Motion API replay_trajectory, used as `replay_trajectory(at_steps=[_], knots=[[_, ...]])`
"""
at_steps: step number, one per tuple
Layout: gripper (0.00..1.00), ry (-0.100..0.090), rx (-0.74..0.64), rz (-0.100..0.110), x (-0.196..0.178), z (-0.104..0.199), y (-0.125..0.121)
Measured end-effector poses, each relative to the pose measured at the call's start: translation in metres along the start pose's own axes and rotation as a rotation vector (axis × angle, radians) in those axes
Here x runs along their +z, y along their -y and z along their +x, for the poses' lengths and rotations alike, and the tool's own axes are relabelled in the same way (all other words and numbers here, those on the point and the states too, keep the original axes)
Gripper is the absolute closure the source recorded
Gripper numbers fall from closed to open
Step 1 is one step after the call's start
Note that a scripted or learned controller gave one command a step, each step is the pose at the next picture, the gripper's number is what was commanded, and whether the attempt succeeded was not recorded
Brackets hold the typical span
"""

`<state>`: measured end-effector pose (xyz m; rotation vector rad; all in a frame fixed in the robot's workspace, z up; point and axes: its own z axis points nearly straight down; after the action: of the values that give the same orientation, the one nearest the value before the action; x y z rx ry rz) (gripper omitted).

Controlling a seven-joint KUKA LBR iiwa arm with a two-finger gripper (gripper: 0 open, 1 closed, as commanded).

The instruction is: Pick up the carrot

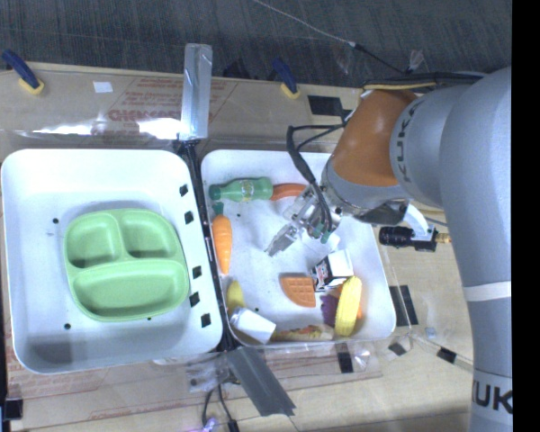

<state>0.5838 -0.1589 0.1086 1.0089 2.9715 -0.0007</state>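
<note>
The carrot (pixel 221 243) is orange and lies lengthwise against the left wall of the right bin (pixel 374 257), pointing toward the bin's near side. My gripper (pixel 288 227) hangs over the middle of that bin, to the right of the carrot and a short gap away from it. Its fingers (pixel 278 240) point down and left, standing open with nothing between them. The grey arm with its orange band (pixel 371 144) reaches in from the right and covers the bin's far right corner.
A green bottle (pixel 242 189) and a reddish item (pixel 288 190) lie along the far wall. A waffle-like orange piece (pixel 298 290), a banana (pixel 348 303), a purple item (pixel 328 310) and a white cup (pixel 252 324) crowd the near side. The left bin (pixel 36 331) holds a green divided plate (pixel 124 261).
</note>
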Motion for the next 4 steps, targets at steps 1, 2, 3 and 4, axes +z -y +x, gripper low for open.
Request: replay_trajectory(at_steps=[1,2,3,4], knots=[[0.00,0.003,0.173,0.005,0.014,0.002,-0.061],[0.00,0.012,0.446,0.003,0.013,0.021,-0.050],[1.00,0.007,0.435,0.002,0.003,0.023,-0.054],[1.00,-0.004,0.529,-0.007,-0.088,0.133,-0.127]])
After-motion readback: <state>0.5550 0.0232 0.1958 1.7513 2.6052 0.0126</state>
